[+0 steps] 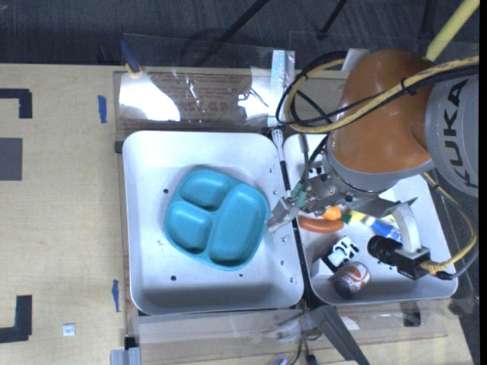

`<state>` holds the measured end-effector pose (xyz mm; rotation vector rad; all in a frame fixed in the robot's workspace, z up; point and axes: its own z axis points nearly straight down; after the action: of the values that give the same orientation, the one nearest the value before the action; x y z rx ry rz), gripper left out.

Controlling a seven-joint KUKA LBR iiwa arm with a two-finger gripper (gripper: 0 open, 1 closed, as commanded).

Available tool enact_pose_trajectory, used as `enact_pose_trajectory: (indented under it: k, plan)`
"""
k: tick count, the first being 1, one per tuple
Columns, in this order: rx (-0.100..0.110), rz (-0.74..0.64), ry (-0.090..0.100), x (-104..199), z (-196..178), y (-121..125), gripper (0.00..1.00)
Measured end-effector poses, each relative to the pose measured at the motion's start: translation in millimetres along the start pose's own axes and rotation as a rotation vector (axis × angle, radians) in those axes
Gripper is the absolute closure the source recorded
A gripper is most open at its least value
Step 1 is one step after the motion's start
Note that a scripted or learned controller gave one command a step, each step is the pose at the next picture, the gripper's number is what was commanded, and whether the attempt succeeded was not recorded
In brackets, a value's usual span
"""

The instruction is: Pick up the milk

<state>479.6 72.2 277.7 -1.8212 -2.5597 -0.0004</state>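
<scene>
1 arm point(380, 120) comes in from the right, its orange band sitting over the far half of the right bin point(441, 289). The gripper point(288, 211) hangs low over the divider between the 2 bins, tip pointing left, just beside the right edge of the plate point(217, 217). Cannot tell if the gripper is open or closed, as the view is too cluttered there.

The milk point(344, 251) is a small black-and-white carton in the near-left part of the right bin, tilted. It lies right of and nearer than the gripper, apart from it, not held.

Other items in the right bin:
- An orange carrot point(319, 221) lies flat just far of the milk, close to the gripper's right side.
- A round ball point(350, 278), brown and white, is just near of the milk. Cannot tell if they touch.
- A yellow, blue and white item point(373, 221) sits right of the carrot, partly under the arm, too hidden to name.

The left bin point(144, 204) holds 1 blue plate with 3 compartments, roughly centred.

A clear plastic sheet point(198, 93) lies on the far side of the left bin. The bench point(61, 204) is pale wood with black marks point(17, 103) at the left and blue tape point(102, 109) near the bin's far-left corner.
</scene>
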Motion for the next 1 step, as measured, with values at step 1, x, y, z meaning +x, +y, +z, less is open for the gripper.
enact_pose_trajectory:
  k: [1]
  plan:
    - [-0.002,0.002,-0.001,-0.1,-9.8,0.9,1.0]
